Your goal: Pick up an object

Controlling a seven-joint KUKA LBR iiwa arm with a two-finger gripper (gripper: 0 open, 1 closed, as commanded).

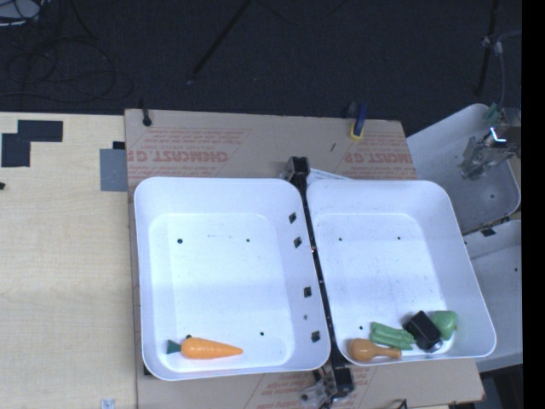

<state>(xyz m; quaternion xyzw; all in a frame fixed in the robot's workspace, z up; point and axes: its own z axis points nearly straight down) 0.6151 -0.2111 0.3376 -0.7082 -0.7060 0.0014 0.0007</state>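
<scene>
Nearest the camera: a black clamp point(332, 386) at the near end of the seam between the two bins, sitting on the cardboard sheet point(255, 147) beneath them.

Gripper point(479, 156): sits high at the right, outside the right bin point(460, 228) and just beyond its far right corner, over a grey plate point(502, 194). Too small and blurred to read; whether it is apart or together cannot be told. Nothing is seen in its hold.

Edges and room: the floor of the right bin closest to the gripper is bare white, and its contents crowd the corner near the camera. The left bin point(145, 228), farther from the gripper across the seam, is open over most of its floor.

Objects:
- Carrot point(209, 348): in the left bin, far from the gripper, just beside the near wall. Its long axis runs along that wall, with the green top pointing away from the gripper's side and the tip toward the seam. It stands well apart from everything else.
- Tan gourd point(373, 351), green pod point(392, 336), black block point(423, 331) and green piece point(444, 320): packed together in the right bin, touching or overlapping, close against the near wall.

Other: a blue clip point(358, 122) stands on the far edge of the cardboard
</scene>
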